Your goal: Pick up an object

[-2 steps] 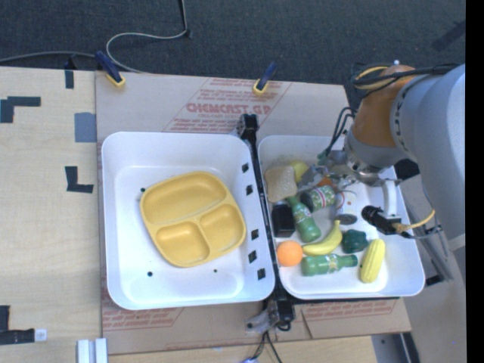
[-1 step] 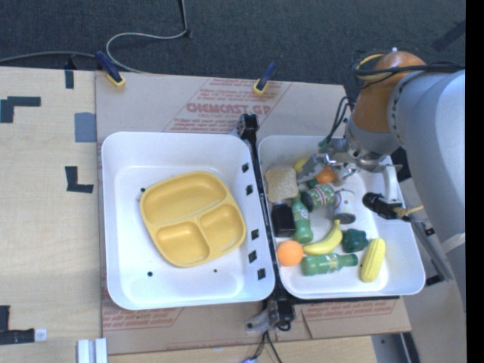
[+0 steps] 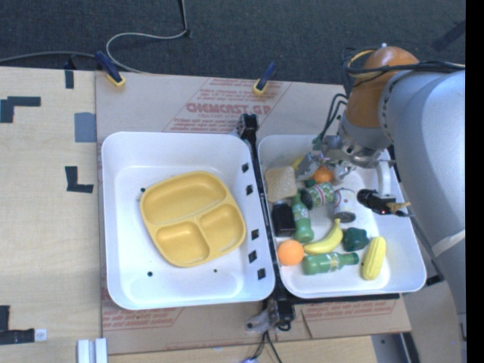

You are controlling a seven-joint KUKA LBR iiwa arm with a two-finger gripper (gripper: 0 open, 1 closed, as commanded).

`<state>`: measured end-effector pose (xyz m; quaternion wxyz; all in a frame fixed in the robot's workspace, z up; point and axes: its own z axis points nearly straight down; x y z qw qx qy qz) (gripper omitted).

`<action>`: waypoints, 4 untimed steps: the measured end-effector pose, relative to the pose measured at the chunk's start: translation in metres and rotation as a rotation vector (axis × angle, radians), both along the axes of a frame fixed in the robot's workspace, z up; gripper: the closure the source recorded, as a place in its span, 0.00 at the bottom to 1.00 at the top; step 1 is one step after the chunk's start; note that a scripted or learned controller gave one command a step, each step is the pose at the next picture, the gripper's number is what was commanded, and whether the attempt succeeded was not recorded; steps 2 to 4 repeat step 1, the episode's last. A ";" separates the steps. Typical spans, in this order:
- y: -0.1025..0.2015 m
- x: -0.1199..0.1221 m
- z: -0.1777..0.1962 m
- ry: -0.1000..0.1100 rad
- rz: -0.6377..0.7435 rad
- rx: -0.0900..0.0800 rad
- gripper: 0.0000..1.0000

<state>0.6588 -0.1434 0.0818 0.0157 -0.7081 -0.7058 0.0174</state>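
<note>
Nearest in the right-hand shallow white bin (image 3: 401, 278) lie a green plastic bottle (image 3: 329, 262), a yellow toy corn cob (image 3: 373, 258) and a curved yellow plastic banana (image 3: 327, 239); all look light, stiff and slick, best pinched across the middle; further back, the gripper (image 3: 327, 162) hovers over a small orange ball (image 3: 323, 175), its state impossible to tell; beyond, the cardboard reads "CHEMCAST".

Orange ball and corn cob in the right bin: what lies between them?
The camera view shows a green bottle lying between the orange ball and corn cob.

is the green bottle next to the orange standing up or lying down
Lying down. The green bottle rests on its side on the right bin's floor, its long axis running from the orange toward the corn.
</note>
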 end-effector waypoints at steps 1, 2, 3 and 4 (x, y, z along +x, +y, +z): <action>-0.001 -0.005 0.006 0.020 -0.002 0.001 1.00; -0.001 -0.005 0.006 0.020 -0.002 0.001 1.00; -0.001 -0.005 0.006 0.020 -0.002 0.001 1.00; -0.001 -0.005 0.006 0.020 -0.002 0.001 1.00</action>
